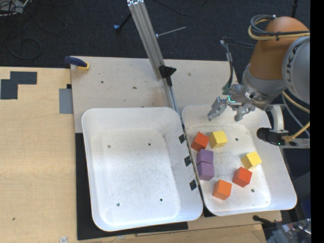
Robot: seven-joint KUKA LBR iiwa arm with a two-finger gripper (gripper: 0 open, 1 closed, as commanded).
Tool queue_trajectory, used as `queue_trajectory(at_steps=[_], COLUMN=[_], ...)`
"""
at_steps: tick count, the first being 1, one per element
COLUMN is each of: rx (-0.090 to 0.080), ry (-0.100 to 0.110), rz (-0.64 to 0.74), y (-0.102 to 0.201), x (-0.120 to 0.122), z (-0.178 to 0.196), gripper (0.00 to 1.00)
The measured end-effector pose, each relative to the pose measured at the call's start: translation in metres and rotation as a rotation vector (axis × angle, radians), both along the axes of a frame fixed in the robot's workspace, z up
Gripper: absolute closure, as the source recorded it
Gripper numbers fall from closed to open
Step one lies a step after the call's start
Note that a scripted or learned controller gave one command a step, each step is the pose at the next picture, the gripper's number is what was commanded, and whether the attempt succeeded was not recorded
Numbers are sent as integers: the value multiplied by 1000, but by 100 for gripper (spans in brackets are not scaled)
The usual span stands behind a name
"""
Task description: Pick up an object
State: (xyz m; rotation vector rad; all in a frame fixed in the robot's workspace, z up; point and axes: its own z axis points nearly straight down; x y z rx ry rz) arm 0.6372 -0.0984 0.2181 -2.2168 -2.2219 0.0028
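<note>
Bench (126, 85): a pale speckled board seen from above at a slant, bearing two shallow white bins side by side; dark floor with cables lies beyond its far edge.
Left bin (101, 206): the bigger-looking of the two, with rounded corners and a few small dark specks on its floor.
Right bin (276, 196): touches the left bin along a shared edge marked by small black clips; it holds all six blocks.
Arm (276, 54): grey with a wide orange band, reaching in from the right over the far right corner of the right bin.
Metal rail (148, 34): a silver bar slanting from the upper middle down toward the seam between the bins.
Gripper (229, 112): hangs over the far edge of the right bin with its two fingers spread apart and nothing between them, above and apart from the blocks.
Purple block (205, 164): the tallest piece, by the bin's left wall.
Red blocks: one (200, 140) just beyond the purple block, one (242, 176) toward the near right.
Orange block (222, 189): nearest the viewer, just beside the second red one.
Yellow blocks: one (218, 138) just beside the first red block, closest to the gripper; one (251, 159) further right.
Blue clamp (76, 62): small, at the bench's far left corner.
</note>
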Motion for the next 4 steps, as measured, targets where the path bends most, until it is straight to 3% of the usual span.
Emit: queue_trajectory(at_steps=[2,3,4], rx=[-2,-3,-2], ry=[0,-3,-3], rz=[1,0,-4], y=[-7,-7,-7], x=[5,6,6], z=[-118,-126,-116], gripper=[0,0,100])
